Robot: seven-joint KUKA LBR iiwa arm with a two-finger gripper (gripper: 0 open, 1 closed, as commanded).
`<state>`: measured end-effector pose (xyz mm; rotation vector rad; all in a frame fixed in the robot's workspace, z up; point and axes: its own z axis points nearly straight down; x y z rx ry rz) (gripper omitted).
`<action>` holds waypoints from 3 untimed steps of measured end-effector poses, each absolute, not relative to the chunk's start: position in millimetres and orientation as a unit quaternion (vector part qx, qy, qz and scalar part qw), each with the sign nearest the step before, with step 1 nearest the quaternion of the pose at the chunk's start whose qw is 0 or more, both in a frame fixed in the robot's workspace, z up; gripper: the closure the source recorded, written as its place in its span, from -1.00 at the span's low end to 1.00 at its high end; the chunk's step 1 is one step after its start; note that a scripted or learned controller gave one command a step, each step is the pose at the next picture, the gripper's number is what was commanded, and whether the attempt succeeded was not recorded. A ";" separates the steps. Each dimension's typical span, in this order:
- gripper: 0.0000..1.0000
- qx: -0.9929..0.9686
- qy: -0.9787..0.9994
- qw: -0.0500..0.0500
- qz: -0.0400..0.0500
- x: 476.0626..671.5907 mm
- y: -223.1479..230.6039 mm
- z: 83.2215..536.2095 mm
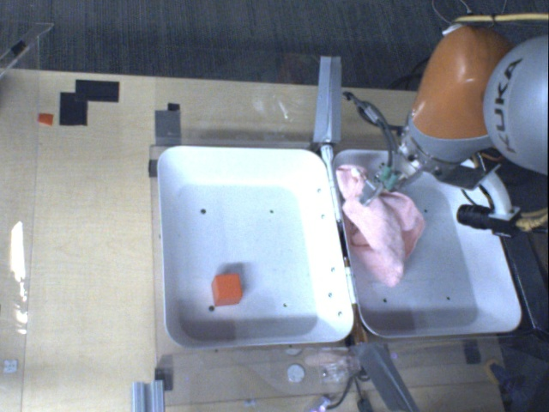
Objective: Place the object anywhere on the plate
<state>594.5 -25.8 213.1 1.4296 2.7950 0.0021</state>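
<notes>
A: What is seen in the two shallow white bins?

B: A small orange block (227, 289) is seen lying low and left in the left white bin (257, 174), well apart from everything else. A crumpled pink cloth (386, 230) is spread in the upper-left part of the right white bin (480, 307), right against the divider between the bins.

A: Is a plate seen? The task calls for one

B: No separate plate can be made out, so the target is judged unclear; one of the bins may be meant.

A: And the claw?

B: The two-finger gripper (377, 187) is seen at the upper edge of the cloth, reached in from the upper right under the grey arm with the orange band (459, 67). The tips are pressed into the fabric, and a fold appears bunched around them.

A: Opening?

B: It cannot be told: the tips are small and partly buried in cloth. A hold on the cloth cannot be confirmed, only contact. The cloth is judged to be the thing being worked, since the claw is set on it
</notes>
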 end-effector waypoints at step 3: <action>1.00 -0.001 1.000 0.003 0.002 563.1 136.8 220.8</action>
